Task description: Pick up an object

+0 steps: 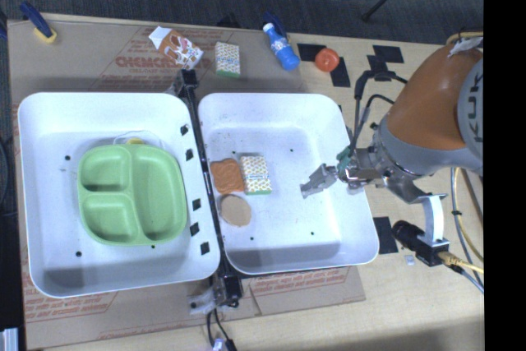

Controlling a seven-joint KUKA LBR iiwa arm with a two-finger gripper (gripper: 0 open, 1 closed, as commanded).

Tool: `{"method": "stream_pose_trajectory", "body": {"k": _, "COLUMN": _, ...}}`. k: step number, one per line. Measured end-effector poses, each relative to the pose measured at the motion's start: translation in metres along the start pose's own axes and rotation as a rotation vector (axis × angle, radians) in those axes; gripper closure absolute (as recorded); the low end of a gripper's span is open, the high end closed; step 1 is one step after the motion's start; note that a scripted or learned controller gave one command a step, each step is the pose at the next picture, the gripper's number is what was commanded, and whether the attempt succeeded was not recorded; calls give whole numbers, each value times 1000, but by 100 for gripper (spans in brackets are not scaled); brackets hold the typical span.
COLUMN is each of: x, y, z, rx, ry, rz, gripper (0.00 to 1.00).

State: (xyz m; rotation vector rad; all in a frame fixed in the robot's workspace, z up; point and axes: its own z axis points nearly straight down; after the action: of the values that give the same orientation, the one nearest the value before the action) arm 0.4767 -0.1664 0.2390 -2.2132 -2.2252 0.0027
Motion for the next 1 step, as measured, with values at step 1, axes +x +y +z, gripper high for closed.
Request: {"method": "stream_pose_trajectory", "body": {"k": 1, "x": 62, "y": 0, "z": 72, "rx": 0, "ry": 0, "rz": -3, "gripper": 0}}
